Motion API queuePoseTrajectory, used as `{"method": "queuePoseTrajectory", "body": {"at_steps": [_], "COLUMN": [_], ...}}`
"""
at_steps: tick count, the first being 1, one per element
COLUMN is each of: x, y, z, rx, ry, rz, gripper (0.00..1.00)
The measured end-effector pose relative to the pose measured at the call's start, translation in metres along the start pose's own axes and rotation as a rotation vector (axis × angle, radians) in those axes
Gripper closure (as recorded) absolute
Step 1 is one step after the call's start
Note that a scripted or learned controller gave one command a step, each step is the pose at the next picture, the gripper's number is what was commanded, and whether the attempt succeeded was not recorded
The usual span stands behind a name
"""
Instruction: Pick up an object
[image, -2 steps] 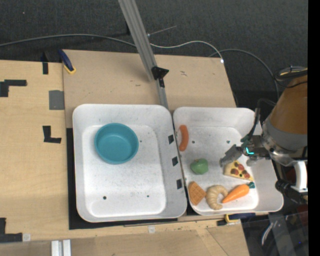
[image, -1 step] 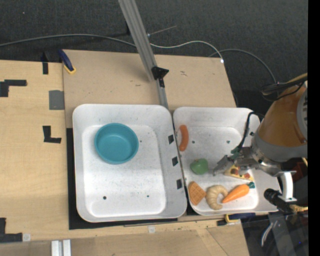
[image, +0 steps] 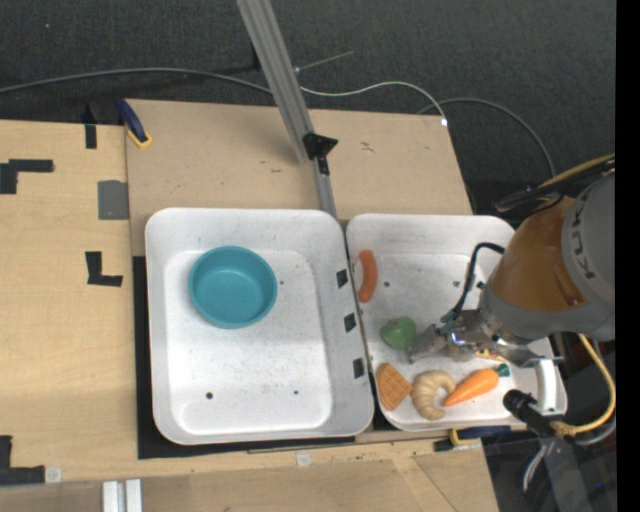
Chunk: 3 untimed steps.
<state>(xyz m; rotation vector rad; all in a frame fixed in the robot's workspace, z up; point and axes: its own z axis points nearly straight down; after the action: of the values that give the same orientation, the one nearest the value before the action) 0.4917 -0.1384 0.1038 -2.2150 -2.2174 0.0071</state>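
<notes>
The green toy pepper (image: 398, 331) lies in the right bin (image: 420, 235), near its middle, just at nine o'clock from the gripper (image: 440, 338). Whether the gripper is released or clenched I cannot tell. At five o'clock from the pepper sits a croissant (image: 431, 392), with a carrot (image: 471, 386) touching it at three o'clock and a waffle (image: 393, 385) at its nine o'clock. A sausage (image: 366, 275) lies at eleven o'clock from the pepper. The left bin (image: 170, 400) holds a blue bowl (image: 233, 287).
</notes>
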Motion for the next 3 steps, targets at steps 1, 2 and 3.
{"method": "queuePoseTrajectory", "body": {"at_steps": [1, 2, 3], "x": [0.0, 0.001, 0.008], "y": [0.0, 0.0, 0.008], "z": [0.015, 0.005, -0.05], "rx": [-0.007, -0.005, -0.012], "ry": [-0.003, 0.0, -0.002], "rz": [0.0, 0.0, -0.002], "gripper": [0.0, 1.0, 1.0]}}
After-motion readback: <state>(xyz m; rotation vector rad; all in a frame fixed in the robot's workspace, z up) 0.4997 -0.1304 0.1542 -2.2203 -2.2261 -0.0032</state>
